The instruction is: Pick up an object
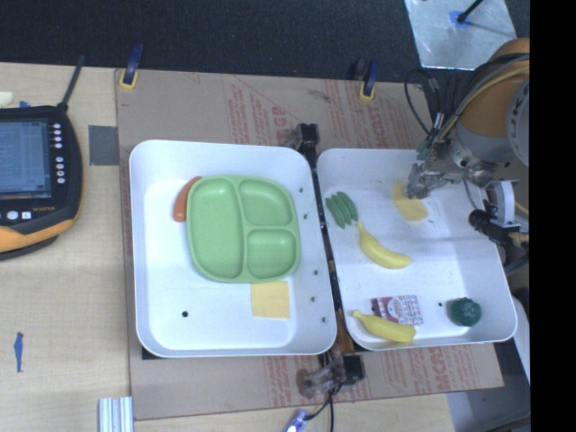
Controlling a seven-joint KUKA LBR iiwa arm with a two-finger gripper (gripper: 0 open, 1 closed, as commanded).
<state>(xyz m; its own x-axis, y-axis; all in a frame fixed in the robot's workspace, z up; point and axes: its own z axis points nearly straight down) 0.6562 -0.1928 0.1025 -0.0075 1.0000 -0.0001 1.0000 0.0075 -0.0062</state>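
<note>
My gripper (419, 187) reaches into the right bin (477, 268) from the right, low over the bin's far part, right above a small pale yellow piece (411, 209). In the same bin lie a green bean pod (342, 209), a banana (384, 250), a second banana (387, 328) at the near edge, a small printed packet (399, 308) and a dark green round object (465, 311). Nothing shows between the fingers from this angle.
The left bin (162, 313) holds a green divided plate (243, 228), an orange-red piece (182, 201) partly under its left rim, and a yellow square slice (271, 300). A teach pendant (31, 174) lies at the far left of the bench. Cables hang by the arm's wrist.
</note>
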